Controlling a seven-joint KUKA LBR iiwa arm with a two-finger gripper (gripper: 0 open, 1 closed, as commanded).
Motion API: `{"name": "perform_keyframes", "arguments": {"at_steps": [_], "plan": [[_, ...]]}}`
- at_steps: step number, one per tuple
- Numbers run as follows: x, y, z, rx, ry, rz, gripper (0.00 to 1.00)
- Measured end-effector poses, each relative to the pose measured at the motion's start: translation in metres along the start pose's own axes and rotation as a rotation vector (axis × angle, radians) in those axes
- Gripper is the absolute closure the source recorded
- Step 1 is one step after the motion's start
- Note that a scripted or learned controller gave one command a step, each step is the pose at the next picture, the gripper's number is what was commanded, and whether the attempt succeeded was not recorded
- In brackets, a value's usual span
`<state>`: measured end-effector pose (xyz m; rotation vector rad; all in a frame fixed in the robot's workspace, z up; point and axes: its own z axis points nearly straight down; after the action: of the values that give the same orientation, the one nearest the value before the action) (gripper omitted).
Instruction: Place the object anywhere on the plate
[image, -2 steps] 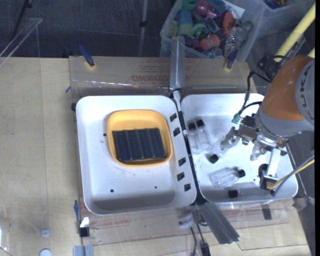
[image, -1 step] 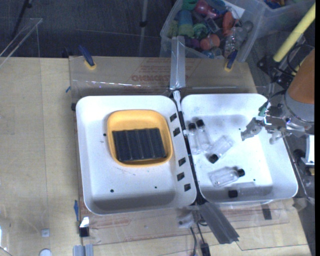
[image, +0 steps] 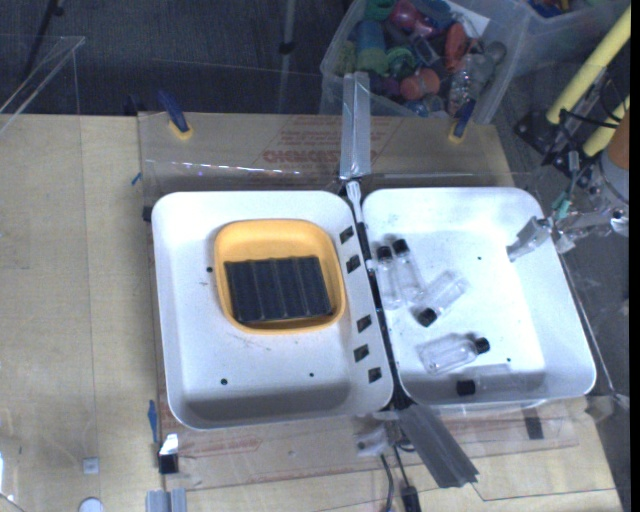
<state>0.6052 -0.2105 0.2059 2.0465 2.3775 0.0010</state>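
Bottles (image: 452, 351) lie in the right bin (image: 560, 340); gripper (image: 535, 235) hovers at its edge.

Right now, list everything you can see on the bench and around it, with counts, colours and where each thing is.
Bins: two, white, side by side; left bin, right bin.
Plate: one, yellow-orange, in the left bin.
Ridged slab: one, dark, lying on the plate.
Bottles: three, clear with black caps, in the right bin.
Toy box: one, clear, many-coloured contents, behind the bins.
Gripper: one, grey, above the right bin's far right corner.
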Motion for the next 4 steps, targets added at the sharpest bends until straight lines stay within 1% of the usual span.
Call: {"name": "perform_keyframes", "arguments": {"at_steps": [1, 2, 3, 4], "plan": [[-0.019, 0.055, -0.014, -0.002, -0.001, -0.305, 0.00], [-0.020, 0.061, -0.022, -0.004, -0.002, -0.628, 0.00], [-0.019, 0.057, -0.015, -0.001, 0.002, -0.741, 0.00], [-0.019, 0.054, -0.028, -0.005, -0.002, -0.930, 0.00]]}}
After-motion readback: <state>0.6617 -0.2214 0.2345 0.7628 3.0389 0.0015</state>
